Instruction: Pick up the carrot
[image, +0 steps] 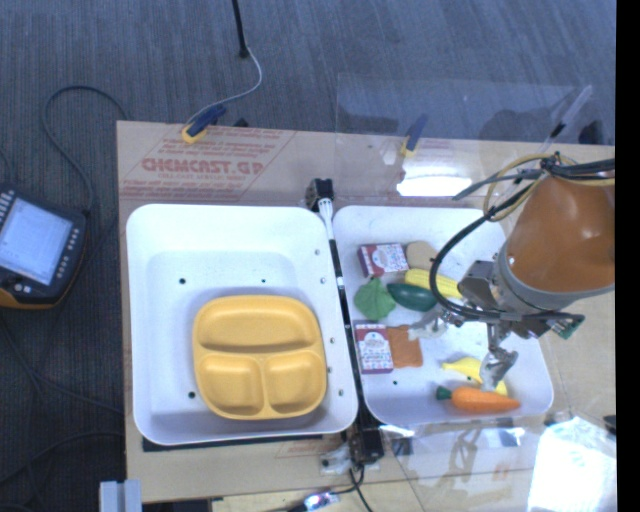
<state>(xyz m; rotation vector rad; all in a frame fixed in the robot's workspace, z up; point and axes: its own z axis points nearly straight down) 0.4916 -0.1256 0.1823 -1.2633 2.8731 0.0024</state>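
Lying on its side in the lower right of the frame, the carrot (483, 401) rests on the floor of the right bin (400, 400), close to that bin's lower wall, its orange body pointing right and a small green stub at its left end. Just above it the gripper (497, 366) hangs from the orange-banded arm (560, 240), which reaches in from the right; whether its claw is wide or narrow I cannot tell, and nothing is visibly gripped. Its place almost directly over the carrot suggests a descent for the pick, not yet made.

A small yellow piece (463, 369) lies just beside the carrot's upper left, near enough that it could be nudged or caught instead. Further up the same bin sit a green leafy toy (374, 299), a dark green vegetable (411, 296), two small red packets (382, 259) and an orange-brown flat piece (405, 347). The left bin (170, 240) holds a yellow divided tray (260, 355), well apart from the work.
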